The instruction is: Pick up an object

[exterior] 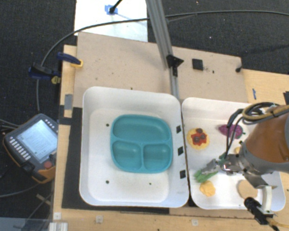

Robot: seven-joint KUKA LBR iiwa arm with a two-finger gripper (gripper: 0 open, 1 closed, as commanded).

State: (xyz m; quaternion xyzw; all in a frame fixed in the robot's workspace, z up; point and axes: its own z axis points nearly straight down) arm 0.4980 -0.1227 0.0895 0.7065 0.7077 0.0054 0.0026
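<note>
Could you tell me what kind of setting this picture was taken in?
Most likely a robotics lab bench set up for picking trials. The robot arm reaches over two white bins, one with a teal divided tray, the other with toy food, and a teach pendant lies on the carpet.

Camera: fixed above the bench (139,61), looking down at a slant
Range: takes in both bins (93,148), arm (271,142) entering from right
</note>
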